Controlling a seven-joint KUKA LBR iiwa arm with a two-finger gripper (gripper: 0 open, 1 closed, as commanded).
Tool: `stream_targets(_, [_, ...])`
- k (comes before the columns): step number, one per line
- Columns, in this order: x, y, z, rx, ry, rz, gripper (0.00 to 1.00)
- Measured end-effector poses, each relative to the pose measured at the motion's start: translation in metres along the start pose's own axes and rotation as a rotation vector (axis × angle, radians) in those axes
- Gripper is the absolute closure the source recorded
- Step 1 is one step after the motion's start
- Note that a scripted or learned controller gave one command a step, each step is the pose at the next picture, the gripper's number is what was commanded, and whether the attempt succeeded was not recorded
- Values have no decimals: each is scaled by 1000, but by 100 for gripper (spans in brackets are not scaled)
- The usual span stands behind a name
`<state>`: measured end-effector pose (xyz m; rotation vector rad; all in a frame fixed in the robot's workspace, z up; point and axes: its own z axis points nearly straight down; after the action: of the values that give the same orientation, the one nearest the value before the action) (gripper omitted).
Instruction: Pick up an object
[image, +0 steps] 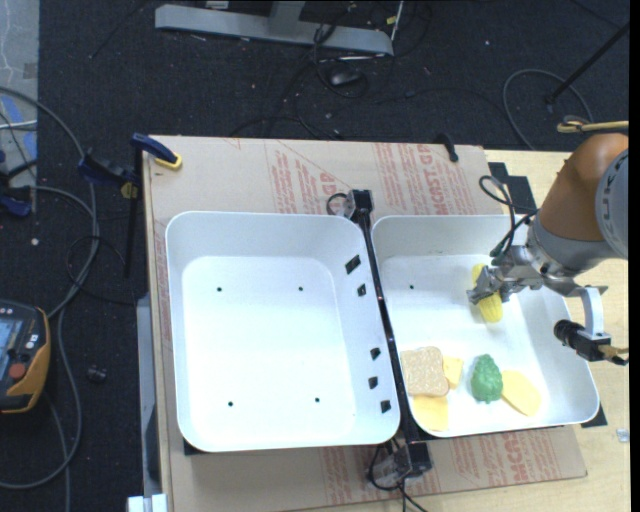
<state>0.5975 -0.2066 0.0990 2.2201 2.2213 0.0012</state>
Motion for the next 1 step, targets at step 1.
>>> stream_targets(1, [75, -42, -25, 2, 2, -3, 100])
